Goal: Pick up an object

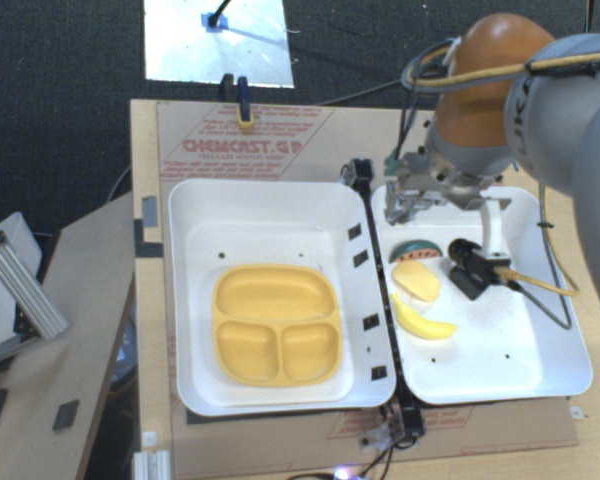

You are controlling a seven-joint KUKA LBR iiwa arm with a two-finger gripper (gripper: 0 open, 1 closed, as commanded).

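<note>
While the gripper [408, 206] hovers right of centre, finger state unclear, it must drop onto the banana [423, 322] below.

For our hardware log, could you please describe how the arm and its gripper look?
The arm is grey and rounded, with a glossy orange band above the wrist. Yellowish and grey cables loop around it. The gripper is bare silvery metal.

Yellow tray [276, 324], yellow banana [423, 322], white bins [270, 204].
</note>
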